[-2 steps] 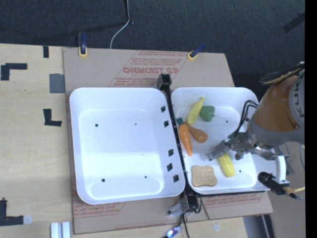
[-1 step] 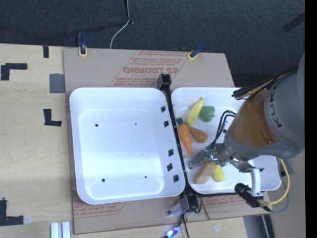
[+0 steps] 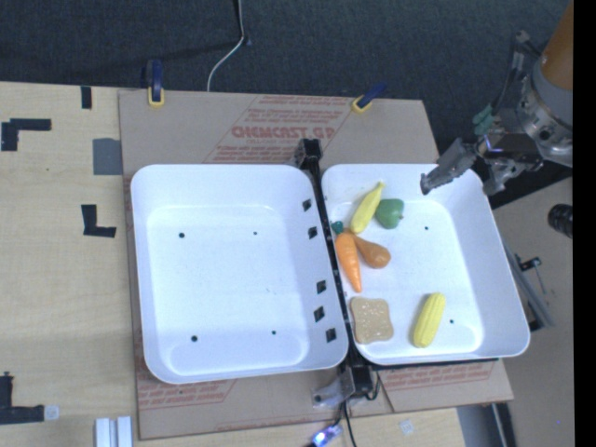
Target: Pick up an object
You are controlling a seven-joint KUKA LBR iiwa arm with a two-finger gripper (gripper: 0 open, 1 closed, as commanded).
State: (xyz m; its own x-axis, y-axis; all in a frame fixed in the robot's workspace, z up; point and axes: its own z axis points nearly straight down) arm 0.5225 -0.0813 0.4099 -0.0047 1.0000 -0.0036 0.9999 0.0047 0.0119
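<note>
White plastic bins sit side by side on a cardboard sheet [image 3: 279,133] laid over the table [image 3: 56,203], and we take it the sheet is clipped at its far corners to stay put under the arm's work. All the toy food lies in the right bin [image 3: 466,250], mostly crowded against the divider side: a yellow banana-like piece [image 3: 366,207] touching a green pepper [image 3: 390,212], an orange carrot [image 3: 348,261] just beside a brown-orange piece [image 3: 374,252], a slice of toast [image 3: 372,320] near the front, and a corn cob [image 3: 428,319] standing apart toward the front right. The left bin [image 3: 223,268] holds none of these.

Our hand [image 3: 438,180] hangs over the far right rim of the right bin, tilted toward the pile and touching nothing; we cannot tell how its tips stand. We judge the corn cob the easiest pick, having free space around it.

Red printing runs across the cardboard's far edge, too blurred for us to read with confidence.
</note>
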